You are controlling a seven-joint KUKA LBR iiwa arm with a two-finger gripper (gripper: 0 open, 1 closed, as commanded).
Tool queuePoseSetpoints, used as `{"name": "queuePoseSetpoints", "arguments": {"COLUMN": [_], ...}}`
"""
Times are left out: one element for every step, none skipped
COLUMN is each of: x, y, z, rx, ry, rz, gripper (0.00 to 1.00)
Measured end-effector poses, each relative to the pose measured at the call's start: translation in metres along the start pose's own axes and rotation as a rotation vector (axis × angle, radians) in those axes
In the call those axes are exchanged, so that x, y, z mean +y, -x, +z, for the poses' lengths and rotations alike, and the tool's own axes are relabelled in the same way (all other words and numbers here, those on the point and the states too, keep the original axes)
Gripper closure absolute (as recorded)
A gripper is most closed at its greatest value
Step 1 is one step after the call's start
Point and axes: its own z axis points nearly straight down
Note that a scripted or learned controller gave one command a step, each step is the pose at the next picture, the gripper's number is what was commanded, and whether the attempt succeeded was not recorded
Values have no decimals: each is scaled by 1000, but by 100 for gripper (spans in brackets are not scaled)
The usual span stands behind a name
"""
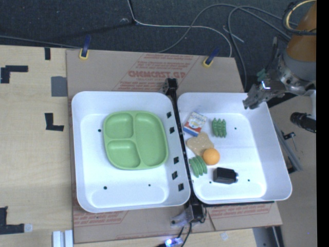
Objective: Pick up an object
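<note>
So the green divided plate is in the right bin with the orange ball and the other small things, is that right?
Not quite. The camera view shows the green divided plate alone in the left bin. The orange ball and the other small things lie in the right bin.

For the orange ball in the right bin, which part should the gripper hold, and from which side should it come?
Probably from straight above, closing across the widest part of the orange ball. It is round, so no side grips better. The tan piece touches it at upper left and the black block lies close below, so the fingers likely fit best at upper right and lower left.
</note>
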Motion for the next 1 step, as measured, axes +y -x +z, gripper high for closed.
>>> {"name": "queuePoseSetpoints", "arguments": {"x": [-6], "y": [-53], "z": [5], "rx": [2], "ry": [-6], "rz": [-3], "gripper": [100]}}
